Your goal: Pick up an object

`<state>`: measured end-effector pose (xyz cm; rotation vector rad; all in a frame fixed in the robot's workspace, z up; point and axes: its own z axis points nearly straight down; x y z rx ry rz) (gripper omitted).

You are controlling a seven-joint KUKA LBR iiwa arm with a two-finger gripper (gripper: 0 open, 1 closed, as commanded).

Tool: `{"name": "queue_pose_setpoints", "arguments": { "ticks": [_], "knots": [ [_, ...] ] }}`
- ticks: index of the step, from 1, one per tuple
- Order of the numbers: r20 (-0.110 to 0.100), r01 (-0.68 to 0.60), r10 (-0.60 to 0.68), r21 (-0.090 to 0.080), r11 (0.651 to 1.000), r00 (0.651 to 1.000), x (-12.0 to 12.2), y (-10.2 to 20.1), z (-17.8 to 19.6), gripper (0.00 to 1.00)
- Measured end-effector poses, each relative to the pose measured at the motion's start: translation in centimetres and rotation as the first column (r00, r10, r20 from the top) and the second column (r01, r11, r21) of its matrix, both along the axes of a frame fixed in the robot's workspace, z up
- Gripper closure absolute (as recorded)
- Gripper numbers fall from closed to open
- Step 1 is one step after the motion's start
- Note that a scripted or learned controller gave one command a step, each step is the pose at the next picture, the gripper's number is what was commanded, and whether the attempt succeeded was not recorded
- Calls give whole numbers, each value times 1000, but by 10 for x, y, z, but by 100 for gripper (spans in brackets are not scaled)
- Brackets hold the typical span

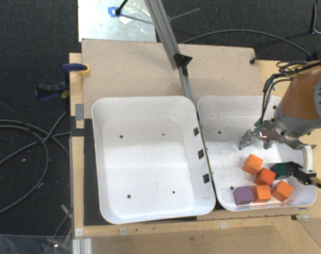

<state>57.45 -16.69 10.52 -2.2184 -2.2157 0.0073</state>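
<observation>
Jaws [254, 137] above right bin [224, 115]; orange block [252, 164] just below

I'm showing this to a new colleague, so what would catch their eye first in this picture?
Probably the cluster of small foam blocks in the right white bin: four orange cubes and one purple cube, bunched at its near right corner. Next, the grey arm with its orange band reaching in from the right, its gripper low over that bin, just beyond the blocks.

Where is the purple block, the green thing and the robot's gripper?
purple block [243, 195]: camera view, middle of its top face.
green thing [281, 168]: camera view, its visible green top.
gripper [250, 139]: camera view, at the grey fingertips over the right bin.
</observation>
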Motion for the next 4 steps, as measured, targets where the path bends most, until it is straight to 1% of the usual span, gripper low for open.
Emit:
{"name": "queue_pose_setpoints", "arguments": {
  "ticks": [1, 2, 3, 4],
  "knots": [
    [2, -1, 1, 2, 1000, 1000, -58, 10, -17, 0],
    [12, -5, 5, -2, 1000, 1000, -53, 9, -4, 100],
    [13, -6, 6, -2, 1000, 1000, -88, 55, -14, 100],
    [19, -14, 14, 0, 1000, 1000, -25, 121, 89, 100]
  ]
}}
